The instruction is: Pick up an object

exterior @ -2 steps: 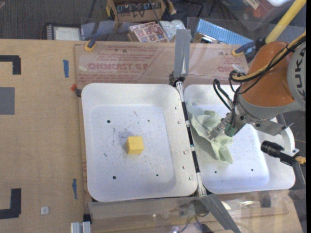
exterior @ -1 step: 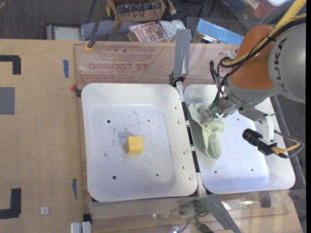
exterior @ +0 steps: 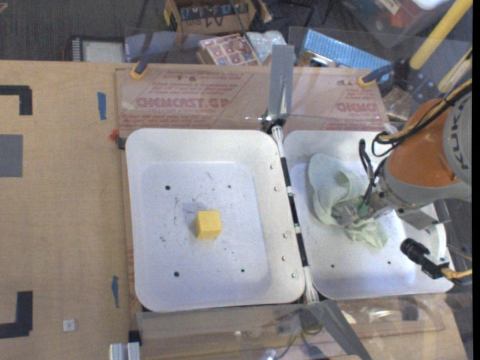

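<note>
A small yellow block (exterior: 208, 224) lies near the middle of the left bin (exterior: 150, 156). In the right bin (exterior: 330, 276) a crumpled pale green cloth (exterior: 334, 190) lies spread across the middle. My gripper (exterior: 352, 215) is down in the right bin, pressed into the lower right part of the cloth. The cloth bunches around the fingertips, which hides how they stand. The arm's orange band (exterior: 424, 152) hangs above the bin's right side.
A grey divider rail (exterior: 289, 201) runs between the two bins. A clear panel and clutter of boxes stand behind the bins. The wooden bench top (exterior: 60, 201) stretches to the left.
</note>
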Robot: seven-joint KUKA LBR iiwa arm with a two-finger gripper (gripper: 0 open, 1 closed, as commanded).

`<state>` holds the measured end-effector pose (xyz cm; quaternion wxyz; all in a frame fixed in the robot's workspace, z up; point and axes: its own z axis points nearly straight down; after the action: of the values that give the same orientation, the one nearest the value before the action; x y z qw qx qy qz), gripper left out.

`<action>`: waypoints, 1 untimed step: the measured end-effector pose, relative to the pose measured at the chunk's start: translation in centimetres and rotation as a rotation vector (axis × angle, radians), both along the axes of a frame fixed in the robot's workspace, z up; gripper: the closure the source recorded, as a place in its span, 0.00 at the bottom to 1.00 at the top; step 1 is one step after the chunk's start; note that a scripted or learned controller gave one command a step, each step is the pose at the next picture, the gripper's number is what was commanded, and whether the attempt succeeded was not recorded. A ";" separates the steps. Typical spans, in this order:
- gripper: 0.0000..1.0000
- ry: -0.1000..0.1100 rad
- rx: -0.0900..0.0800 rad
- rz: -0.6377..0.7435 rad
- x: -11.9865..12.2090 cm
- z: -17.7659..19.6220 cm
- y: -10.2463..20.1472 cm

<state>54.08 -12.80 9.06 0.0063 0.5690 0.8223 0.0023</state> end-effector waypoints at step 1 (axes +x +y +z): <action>1.00 -0.005 -0.001 -0.001 0.1 1.1 0.0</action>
<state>54.19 -12.84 10.15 0.0085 0.5696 0.8219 0.0032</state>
